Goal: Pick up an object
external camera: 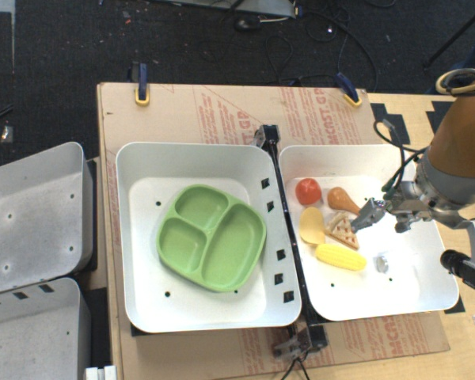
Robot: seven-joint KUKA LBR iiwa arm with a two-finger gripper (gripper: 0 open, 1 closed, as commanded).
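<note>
Camera view, looking down at a slant. Bench [190, 105] topped with brown board, two blue-and-yellow clamps at its far edge. Two shallow white bins side by side. Left bin [134, 236] holds a green divided plate [212, 237], three compartments, lying flat near the middle. Right bin [412, 291] holds a cluster of toy food toward its left side: red tomato [308, 190] farthest, orange drumstick-shaped piece [343, 200] just right of it, pale yellow rounded piece [312, 226] below the tomato, a pizza slice [342, 229] beside that, and a yellow corn cob [340, 257] nearest, lying crosswise. A small clear or silvery bit [381, 263] sits apart to the right of the corn; too small to identify. Arm comes in from the right, orange band [461, 137] above a grey wrist. Gripper [367, 214] is low over the right bin, its tip just right of the pizza slice and near the drumstick piece; whether it touches either, cannot tell. Cannot tell if it is released or clenched; nothing visibly held. More white bins [32, 212] off the bench to the left, on dark floor.
</note>
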